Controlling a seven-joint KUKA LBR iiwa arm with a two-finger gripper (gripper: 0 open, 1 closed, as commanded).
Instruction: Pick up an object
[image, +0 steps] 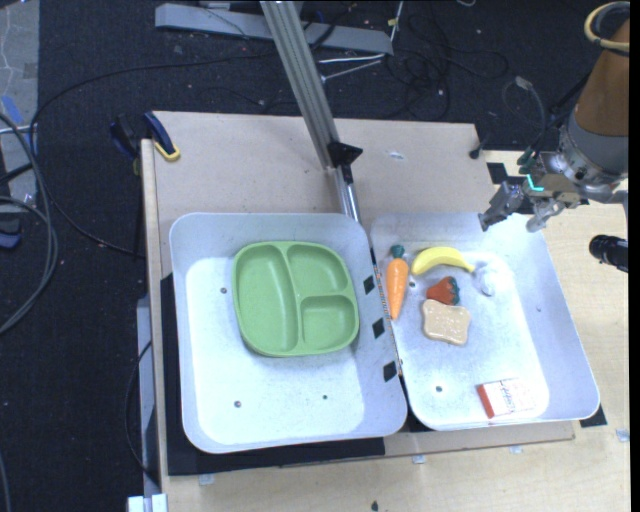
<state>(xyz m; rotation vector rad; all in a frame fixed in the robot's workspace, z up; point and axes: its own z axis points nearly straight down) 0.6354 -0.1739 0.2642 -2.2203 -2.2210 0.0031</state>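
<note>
In the right bin (560, 330) lie an orange carrot (397, 285), a yellow banana (441, 260), a red strawberry (443, 291), a slice of toast (446, 323), a small white piece (486, 281) and a red and white box (506, 398). My gripper (518, 212) hangs above the bin's far right corner, up and right of the banana. Its fingers are spread apart with nothing between them.
A green divided plate (296, 297) sits in the left bin (200, 400). A slanted metal pole (312, 90) crosses the bench behind the bins. A blue and yellow clamp (160, 138) sits at the bench's far left corner.
</note>
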